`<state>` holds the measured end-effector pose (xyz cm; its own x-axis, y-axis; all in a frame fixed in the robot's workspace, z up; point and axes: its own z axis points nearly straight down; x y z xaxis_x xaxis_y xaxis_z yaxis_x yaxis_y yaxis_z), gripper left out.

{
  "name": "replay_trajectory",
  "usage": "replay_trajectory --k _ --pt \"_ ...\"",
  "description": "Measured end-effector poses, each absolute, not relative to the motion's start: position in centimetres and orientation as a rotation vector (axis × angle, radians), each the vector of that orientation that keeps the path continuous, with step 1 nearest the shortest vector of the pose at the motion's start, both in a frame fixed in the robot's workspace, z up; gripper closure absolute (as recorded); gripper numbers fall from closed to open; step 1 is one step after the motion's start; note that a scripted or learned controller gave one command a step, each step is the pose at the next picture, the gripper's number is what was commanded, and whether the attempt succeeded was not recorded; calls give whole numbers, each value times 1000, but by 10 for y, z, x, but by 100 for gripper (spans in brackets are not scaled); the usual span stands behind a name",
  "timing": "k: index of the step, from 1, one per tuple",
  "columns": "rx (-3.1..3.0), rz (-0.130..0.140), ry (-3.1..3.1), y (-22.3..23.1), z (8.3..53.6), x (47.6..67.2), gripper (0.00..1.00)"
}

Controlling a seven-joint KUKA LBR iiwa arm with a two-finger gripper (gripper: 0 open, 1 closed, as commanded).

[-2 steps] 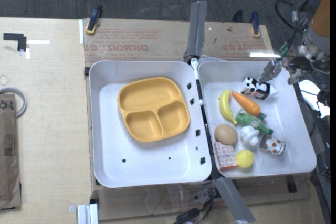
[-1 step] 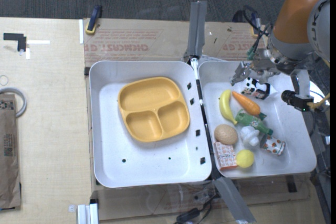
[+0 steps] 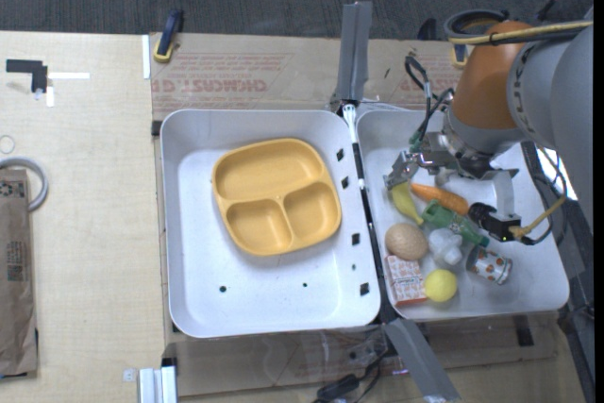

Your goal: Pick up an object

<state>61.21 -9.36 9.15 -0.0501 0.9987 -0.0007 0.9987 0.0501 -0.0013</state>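
While the gripper (image 3: 404,169) hangs low over the right bin (image 3: 538,293), its fingers seemingly apart though blurred, the banana (image 3: 406,201) lies just beneath beside a carrot (image 3: 440,196). Smooth, curved, light and probably rigid plastic, it would slip; grasp across its middle.

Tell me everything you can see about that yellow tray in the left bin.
The yellow tray looks like matte plastic, with rounded corners and a raised rim. It has three compartments: one long one along its upper side and two smaller ones below. It lies flat and right side up, turned a little askew, near the middle of the left bin. Nothing lies in it, and only the bin floor touches it.
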Motion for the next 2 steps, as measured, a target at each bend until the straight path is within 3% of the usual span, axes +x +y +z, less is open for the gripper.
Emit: replay_trajectory --k 1,2 --pt "-2170 3 -2272 -95 101 612 100" --pt "-2028 1 -2401 -52 219 650 100"
